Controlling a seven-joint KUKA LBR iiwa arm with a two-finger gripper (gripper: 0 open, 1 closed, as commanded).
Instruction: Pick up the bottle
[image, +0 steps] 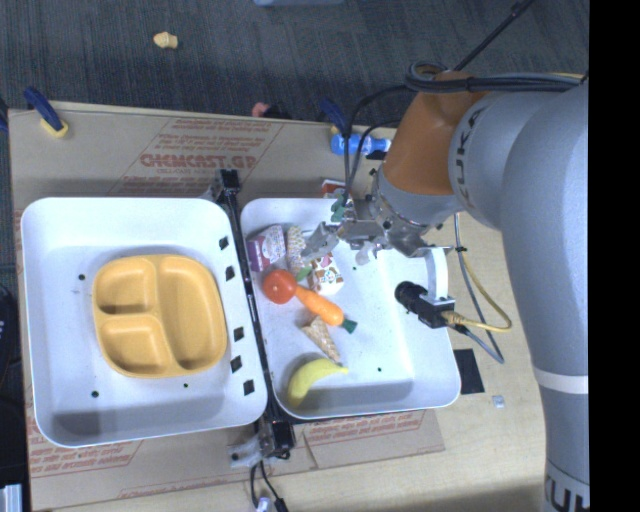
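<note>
Cardboard sheet (200, 150), printed "CHEMCAST GP". Bottle (324, 272), labelled, wording unreadable, in right bin (425, 385), just below-left of gripper (345, 228); finger state cannot be told.

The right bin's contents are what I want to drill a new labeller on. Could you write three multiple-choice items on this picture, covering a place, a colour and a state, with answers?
1. Where is the yellow divided plate?
A. left bin
B. right bin
C. on the cardboard
2. What colour is the round toy beside the carrot?
A. blue
B. red
C. green
3. How does the banana lie?
A. held by the arm
B. on the plate
C. on the floor of the right bin, near its front wall

Answers:
1 A, the plate sits mid left bin.
2 B, the tomato is red.
3 C, it rests apart from the gripper, which is over the bin's far end.
</note>
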